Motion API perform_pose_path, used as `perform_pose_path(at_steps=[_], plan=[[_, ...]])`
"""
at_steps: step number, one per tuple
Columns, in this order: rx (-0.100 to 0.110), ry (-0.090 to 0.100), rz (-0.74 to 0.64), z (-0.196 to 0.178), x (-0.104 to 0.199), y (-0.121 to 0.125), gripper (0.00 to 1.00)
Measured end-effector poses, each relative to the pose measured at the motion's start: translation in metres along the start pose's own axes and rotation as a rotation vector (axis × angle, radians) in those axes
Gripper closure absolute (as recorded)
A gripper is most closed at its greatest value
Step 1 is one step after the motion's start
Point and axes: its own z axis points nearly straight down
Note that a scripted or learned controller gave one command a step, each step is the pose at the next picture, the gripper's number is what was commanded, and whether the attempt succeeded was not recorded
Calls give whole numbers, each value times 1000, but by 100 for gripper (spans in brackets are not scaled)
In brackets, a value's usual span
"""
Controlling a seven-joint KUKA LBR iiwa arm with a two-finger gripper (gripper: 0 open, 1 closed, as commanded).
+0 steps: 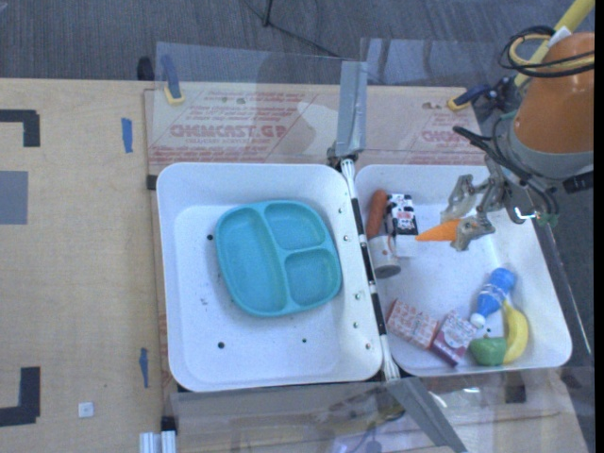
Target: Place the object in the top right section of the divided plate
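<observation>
A robot lab: a plywood bench (75,253) marked with tape, 2 white bins (189,347), clear plastic guards (283,74), loose cables (274,8) on grey carpet.

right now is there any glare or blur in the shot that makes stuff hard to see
Camera view: clear panels above the bins throw pale glare streaks over the bench; the teal divided plate is evenly lit and sharp; the gripper is soft and cluttered, so the orange carrot beside it reads but the grip does not.
</observation>
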Motion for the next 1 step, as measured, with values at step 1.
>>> perform_pose_path(at_steps=[1], plan=[[-1,5,-421,-34,20,105,100]])
